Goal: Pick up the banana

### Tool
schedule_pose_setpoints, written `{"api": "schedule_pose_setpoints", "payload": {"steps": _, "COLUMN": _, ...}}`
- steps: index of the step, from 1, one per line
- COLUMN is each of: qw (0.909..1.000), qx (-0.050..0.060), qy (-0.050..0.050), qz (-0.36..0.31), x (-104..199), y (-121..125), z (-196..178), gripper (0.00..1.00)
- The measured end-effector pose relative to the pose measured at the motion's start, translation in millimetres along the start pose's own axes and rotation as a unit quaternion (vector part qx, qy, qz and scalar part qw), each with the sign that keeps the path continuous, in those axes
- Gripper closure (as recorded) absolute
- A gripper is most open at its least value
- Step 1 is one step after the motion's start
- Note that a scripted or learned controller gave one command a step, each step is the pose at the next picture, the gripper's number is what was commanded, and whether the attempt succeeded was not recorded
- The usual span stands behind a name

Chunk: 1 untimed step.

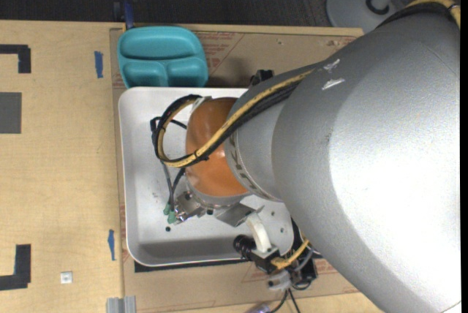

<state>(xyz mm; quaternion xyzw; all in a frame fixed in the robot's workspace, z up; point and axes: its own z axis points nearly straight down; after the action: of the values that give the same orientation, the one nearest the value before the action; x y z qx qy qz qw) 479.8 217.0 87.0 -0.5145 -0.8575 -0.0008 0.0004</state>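
Note:
The grey arm with its orange band reaches from the right over the white bin and covers most of it. The wrist points down into the bin's middle, and the gripper sits low near the bin floor, its fingers hidden under the wrist. A small green part shows at the wrist's lower left. Whatever lies under the arm in the bin is hidden.
A teal plastic tray stands just beyond the bin's far edge. Cardboard covers the bench to the left. Black and yellow cables loop off the wrist on its left side. The arm's large grey body fills the right.

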Motion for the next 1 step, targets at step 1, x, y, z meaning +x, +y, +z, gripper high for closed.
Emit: {"api": "schedule_pose_setpoints", "payload": {"steps": 1, "qw": 1.0, "qx": 0.0, "qy": 0.0, "qz": 0.001, "x": 0.1, "y": 0.4, "z": -9.7, "gripper": 1.0}}
